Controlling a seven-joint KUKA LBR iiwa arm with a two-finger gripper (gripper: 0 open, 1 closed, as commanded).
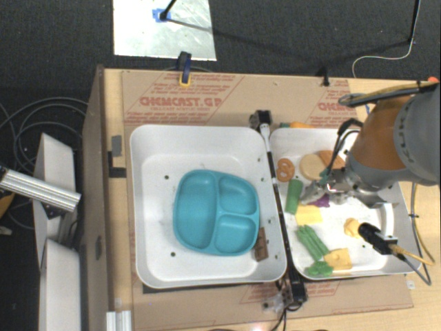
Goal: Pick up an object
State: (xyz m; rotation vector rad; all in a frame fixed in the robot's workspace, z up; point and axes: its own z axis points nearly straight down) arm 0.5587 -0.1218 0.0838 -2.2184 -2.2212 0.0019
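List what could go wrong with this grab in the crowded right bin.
1. The gripper sits low among tightly packed toys: the purple piece, yellow block and green stick crowd together, so it may pinch two or none.
2. The bulky grey arm hides the bin's far side, so anything there could get nudged.

Dark carpet floor (289,19); cardboard-topped bench (227,92); silver sheet (164,21) on floor; cables (31,119) left.

I have one fixed camera above the bench (227,95), looking down at a slant from fairly high. It takes in both bins, the left bin (148,185) and the right bin (403,205), with floor at the far side. The arm (400,143) enters from the right.
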